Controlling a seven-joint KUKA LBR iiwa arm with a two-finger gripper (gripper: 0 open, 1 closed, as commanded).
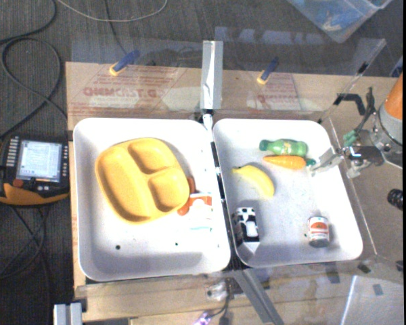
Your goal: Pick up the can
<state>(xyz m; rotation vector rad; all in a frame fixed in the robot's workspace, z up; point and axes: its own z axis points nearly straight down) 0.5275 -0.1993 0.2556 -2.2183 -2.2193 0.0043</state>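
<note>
The can (pixel 318 231) is small, with a silver top and a red and white label. It stands upright in the front right corner of the right bin (pixel 284 252). My gripper (pixel 338 162) hangs over that bin's right edge, well behind the can and apart from it. It is open and nothing sits between its fingers. One fingertip (pixel 320 164) points toward the tip of a carrot (pixel 285 161).
A green bottle (pixel 283 145), the carrot and a banana (pixel 255 179) lie at the back of the right bin. A black and white object (pixel 247 223) rests near its front left. The left bin (pixel 95 249) holds a yellow divided plate (pixel 144 178) and a small orange item (pixel 188 206).
</note>
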